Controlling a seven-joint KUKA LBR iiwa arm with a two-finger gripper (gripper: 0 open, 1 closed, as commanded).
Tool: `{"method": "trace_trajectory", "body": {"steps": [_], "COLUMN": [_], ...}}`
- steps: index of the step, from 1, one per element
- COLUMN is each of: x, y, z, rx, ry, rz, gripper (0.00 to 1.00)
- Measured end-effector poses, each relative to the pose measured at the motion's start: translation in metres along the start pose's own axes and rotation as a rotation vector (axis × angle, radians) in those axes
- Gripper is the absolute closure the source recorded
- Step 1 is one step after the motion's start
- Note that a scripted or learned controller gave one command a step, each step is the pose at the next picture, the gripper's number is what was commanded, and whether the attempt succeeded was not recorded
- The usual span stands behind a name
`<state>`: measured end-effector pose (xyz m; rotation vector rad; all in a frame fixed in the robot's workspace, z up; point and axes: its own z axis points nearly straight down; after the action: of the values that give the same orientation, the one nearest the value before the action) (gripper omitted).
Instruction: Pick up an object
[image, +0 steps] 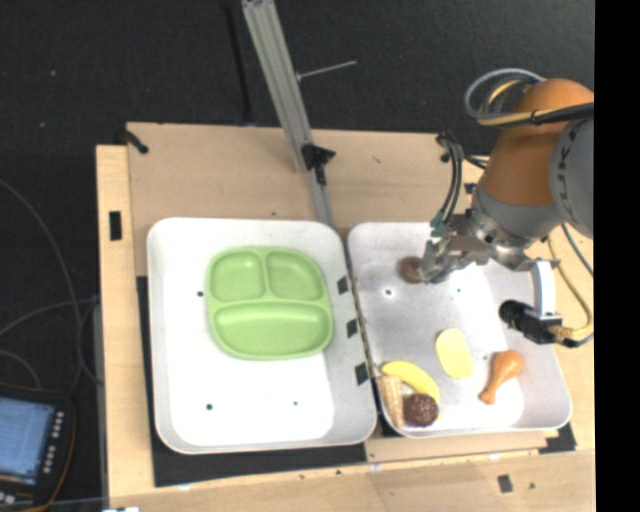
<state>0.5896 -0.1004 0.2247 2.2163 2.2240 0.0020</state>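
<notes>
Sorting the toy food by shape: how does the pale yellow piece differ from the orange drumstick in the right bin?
The pale yellow piece is a flat, rounded oval; the orange drumstick is club-shaped, narrowing to a thin end. The yellow one lies nearer the bin's middle, the drumstick nearer its right wall. Both rest loose in the right bin.

Two bins side by side on the surface: left bin, right bin. In the left bin, a divided plate, toward the far edge. In the right bin, a small round object near the far left corner, just beside the tool (touching or apart, cannot tell). Mid-bin, an oval piece; right of it, a drumstick toy. At the near left corner, a banana and a round ball, touching.
</notes>
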Motion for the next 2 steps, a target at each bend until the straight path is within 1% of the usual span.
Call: {"method": "trace_trajectory", "body": {"steps": [1,2], "x": [0.056,0.099], "y": [-0.001,-0.001], "z": [0.006,-0.003], "rx": [0.001,-0.001], "ry": [0.002,0.002], "rz": [-0.004,-0.004], "gripper": [1.00,1.00]}}
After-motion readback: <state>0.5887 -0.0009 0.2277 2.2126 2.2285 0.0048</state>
